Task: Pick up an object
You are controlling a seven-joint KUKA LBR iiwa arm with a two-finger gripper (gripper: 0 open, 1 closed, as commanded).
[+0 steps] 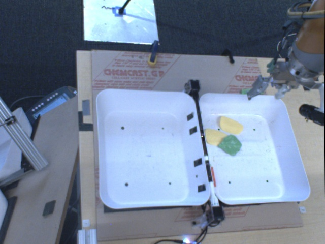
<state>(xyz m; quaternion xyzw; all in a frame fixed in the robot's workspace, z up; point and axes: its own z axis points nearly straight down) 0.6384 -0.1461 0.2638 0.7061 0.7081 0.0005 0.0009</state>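
Lying in right bin (pixel 284 187): green lump (pixel 230 145), perhaps soft, between yellow pieces (pixel 231 124); gripper (pixel 266 87) jaws apart.

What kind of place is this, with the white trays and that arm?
Probably a robotics lab or test bench. A grey arm with an orange band reaches over two white bins clipped side by side on a board. The right bin holds two yellow pieces and a green one, likely practice objects.

You can read red "CHEMCAST GP" on board (pixel 133 71) at 12 o'clock; repeat print near 2 o'clock partly hidden.
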